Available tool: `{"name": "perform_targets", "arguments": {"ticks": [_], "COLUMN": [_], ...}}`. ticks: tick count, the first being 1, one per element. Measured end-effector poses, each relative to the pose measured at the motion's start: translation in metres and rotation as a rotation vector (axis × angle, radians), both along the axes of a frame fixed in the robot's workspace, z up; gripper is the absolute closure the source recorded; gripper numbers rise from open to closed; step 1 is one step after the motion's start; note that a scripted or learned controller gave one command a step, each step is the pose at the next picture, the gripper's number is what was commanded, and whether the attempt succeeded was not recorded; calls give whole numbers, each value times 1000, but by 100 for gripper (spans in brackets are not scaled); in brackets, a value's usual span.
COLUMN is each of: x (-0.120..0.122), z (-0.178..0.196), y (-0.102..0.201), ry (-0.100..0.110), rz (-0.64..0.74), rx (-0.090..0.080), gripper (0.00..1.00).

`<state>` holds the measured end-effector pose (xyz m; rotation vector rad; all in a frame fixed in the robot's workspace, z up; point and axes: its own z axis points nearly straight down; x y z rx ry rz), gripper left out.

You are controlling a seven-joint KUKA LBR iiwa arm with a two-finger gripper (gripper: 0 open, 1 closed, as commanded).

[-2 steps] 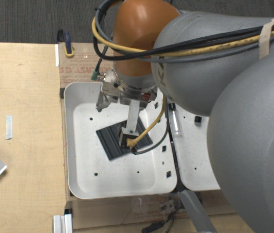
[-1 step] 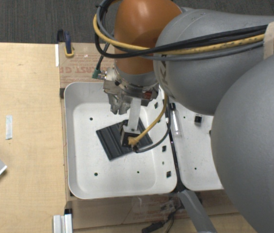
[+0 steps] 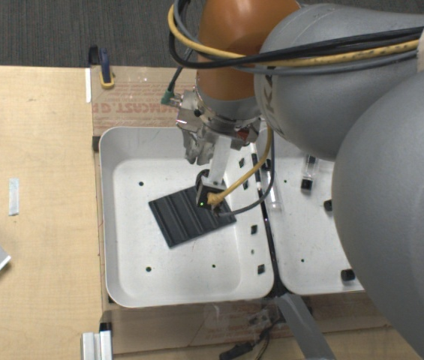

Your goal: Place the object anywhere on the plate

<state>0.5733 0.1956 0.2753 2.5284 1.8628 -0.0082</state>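
While the jaws hover at the two o'clock corner of the ribbed plate [image 3: 184, 220], I cannot tell whether they hold anything, so placement looks not yet done.

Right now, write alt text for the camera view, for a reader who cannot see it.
The gripper hangs over the left bin, by the far edge of a dark ribbed slab that lies flat on the bin's floor. The grey arm covers much of the right bin.

Tan bench [image 3: 39, 148] under two white bins [image 3: 129, 276]
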Motion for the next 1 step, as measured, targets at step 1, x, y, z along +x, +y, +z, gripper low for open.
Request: {"name": "perform_targets", "arguments": {"ticks": [1], "x": [-32], "z": [14], "y": [4], "ry": [1], "rz": [83], "rx": [1], "gripper": [100]}}
